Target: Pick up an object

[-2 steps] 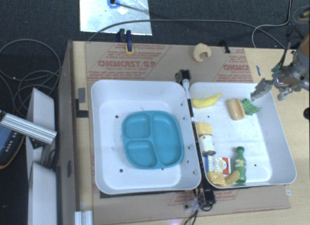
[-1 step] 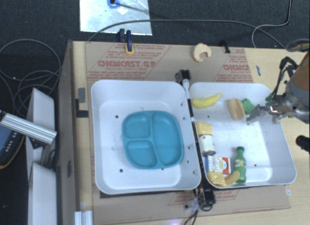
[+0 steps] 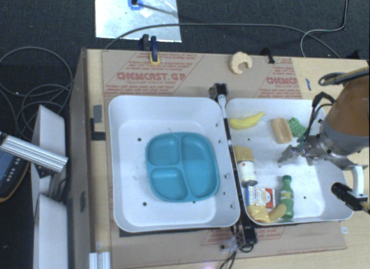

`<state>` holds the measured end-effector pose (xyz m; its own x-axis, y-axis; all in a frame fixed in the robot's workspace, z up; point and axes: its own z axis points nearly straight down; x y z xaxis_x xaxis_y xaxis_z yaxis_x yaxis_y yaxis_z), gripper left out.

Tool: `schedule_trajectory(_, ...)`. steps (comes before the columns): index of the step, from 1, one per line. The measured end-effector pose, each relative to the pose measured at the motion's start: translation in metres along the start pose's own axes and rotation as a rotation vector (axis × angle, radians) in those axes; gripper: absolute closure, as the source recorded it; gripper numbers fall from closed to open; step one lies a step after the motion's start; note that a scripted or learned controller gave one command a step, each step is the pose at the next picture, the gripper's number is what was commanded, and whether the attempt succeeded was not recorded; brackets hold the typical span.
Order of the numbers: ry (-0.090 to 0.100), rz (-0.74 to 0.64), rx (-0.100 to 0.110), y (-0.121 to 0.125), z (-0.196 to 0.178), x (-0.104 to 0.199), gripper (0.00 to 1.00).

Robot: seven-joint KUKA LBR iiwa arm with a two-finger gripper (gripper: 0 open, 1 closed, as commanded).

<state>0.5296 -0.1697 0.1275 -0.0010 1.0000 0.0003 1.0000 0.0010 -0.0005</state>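
Note:
The right bin (image 3: 329,195) holds a yellow banana (image 3: 245,121), a tan bread piece (image 3: 281,130), a green leafy item (image 3: 297,126), a small bottle with a yellow label (image 3: 246,165), a green bottle (image 3: 286,196), a red and white carton (image 3: 260,196) and a yellow item (image 3: 270,213). My gripper (image 3: 293,153) hangs over the right bin's middle. It is just below the bread piece and above the green bottle, and I see nothing held in it.
The left bin (image 3: 130,117) carries a blue divided plate (image 3: 182,165). A tan croissant-shaped item (image 3: 240,62) lies on the bench behind the bins. A blue and yellow clamp (image 3: 152,48) sits at the bench's back edge. Cables lie to the left.

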Motion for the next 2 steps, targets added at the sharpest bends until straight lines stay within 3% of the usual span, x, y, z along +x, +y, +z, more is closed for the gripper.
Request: schedule_trajectory(2, 0.000, 0.000, -0.002, -0.043, 0.043, 0.022, 0.00)
